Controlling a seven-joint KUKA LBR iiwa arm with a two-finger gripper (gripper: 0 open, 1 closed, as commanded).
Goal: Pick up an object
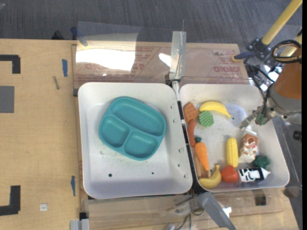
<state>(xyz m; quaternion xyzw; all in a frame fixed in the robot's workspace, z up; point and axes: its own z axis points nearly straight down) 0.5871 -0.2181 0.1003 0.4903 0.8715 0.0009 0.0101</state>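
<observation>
Grey carpet floor [120, 4] lies beyond the bench. A tan wooden benchtop [33, 128] spreads left, bearing black tape marks [12, 63] and glare.

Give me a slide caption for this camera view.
Arm's pincer hovering over toy food in the right bin; teal tray sits in the left bin.

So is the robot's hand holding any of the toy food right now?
No, I see no toy between its fingers. The hand hangs over the right bin, just above the small carton, with the corn beside it.
</observation>
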